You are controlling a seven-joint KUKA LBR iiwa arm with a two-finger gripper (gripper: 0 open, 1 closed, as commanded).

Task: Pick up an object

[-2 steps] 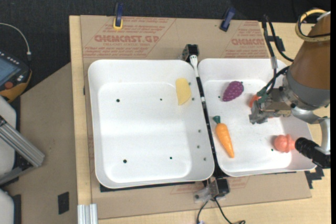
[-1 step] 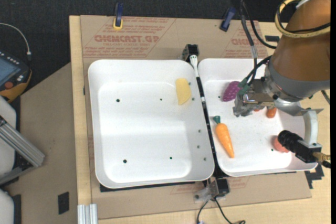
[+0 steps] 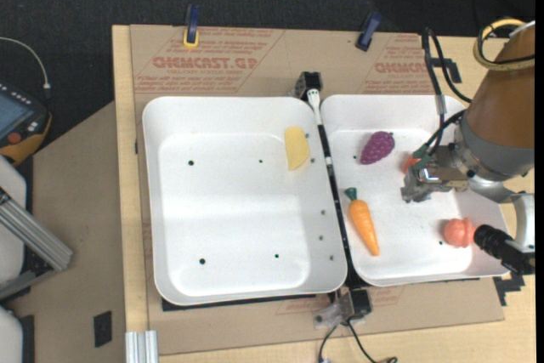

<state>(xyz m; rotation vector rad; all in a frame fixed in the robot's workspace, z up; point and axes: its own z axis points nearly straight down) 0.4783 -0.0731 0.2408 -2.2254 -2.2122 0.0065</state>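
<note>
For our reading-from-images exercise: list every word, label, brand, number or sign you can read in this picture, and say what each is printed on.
"CHEMCAST G.P": red print on the brown cardboard sheet under the bins, behind the left white bin; the last letters are unsure.
A second red print of the same kind, behind the right white bin: partly hidden by cables, too cut off to read whole.
Smaller red lines around both prints: too small to read.

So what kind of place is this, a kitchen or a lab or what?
Probably a robotics lab test bench, not a kitchen. The arm reaches over two white bins clamped to a cardboard-covered bench, and the food is toys: a carrot, grapes.
</note>
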